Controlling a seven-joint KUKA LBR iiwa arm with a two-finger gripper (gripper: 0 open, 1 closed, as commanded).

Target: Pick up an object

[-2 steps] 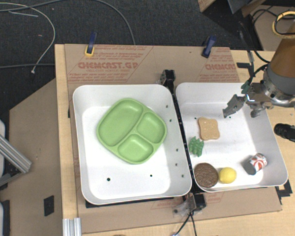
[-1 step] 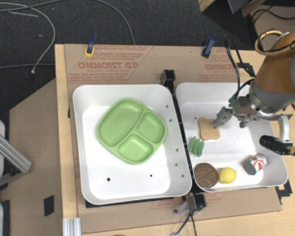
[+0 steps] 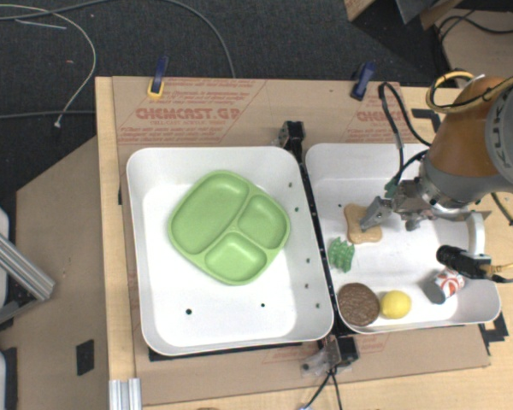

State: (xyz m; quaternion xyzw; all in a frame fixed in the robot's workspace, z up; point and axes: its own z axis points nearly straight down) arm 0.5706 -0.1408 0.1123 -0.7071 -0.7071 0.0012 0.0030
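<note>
The right bin (image 3: 410, 165) holds several small objects. A tan bone-shaped piece (image 3: 357, 225) lies near its left wall, with a green broccoli-like toy (image 3: 340, 254) just below it. Along the front wall sit a brown round disc (image 3: 357, 304), a yellow ball (image 3: 396, 304) and a red, white and grey item (image 3: 443, 286). My gripper (image 3: 395, 216) hangs low over the middle of this bin, open. Its left finger (image 3: 376, 214) is at the right edge of the tan piece. Nothing is between the fingers.
The left bin (image 3: 154, 306) holds a green divided plate (image 3: 229, 226). The arm's grey and orange body (image 3: 466, 148) covers the right bin's far right corner, and black cables (image 3: 398, 131) run above it. A black clamp (image 3: 292, 132) sits between the bins at the back.
</note>
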